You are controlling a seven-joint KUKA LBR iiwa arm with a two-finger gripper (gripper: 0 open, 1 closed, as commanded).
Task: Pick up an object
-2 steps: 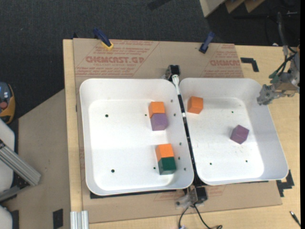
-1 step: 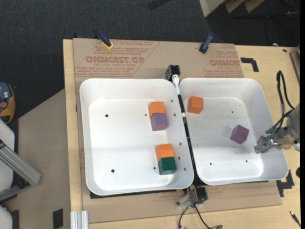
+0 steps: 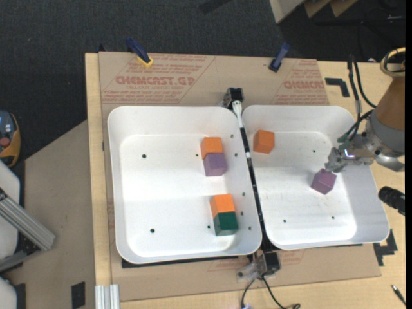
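Observation:
A purple block [image 3: 323, 181] sits tilted in the right bin [image 3: 360, 227], toward its right side. My gripper [image 3: 335, 164] hangs just above and to the right of it, its tip close to the block's upper corner. Whether it touches the block I cannot tell. An orange block [image 3: 263, 141] lies at the upper left of the same bin.
The left bin [image 3: 129, 192] holds an orange block [image 3: 212, 147] against a purple one [image 3: 215, 164], and nearer the front an orange block [image 3: 223, 204] against a green one [image 3: 226, 223]. A black divider strip [image 3: 248, 166] runs between the bins. Cables hang beside the arm at the right.

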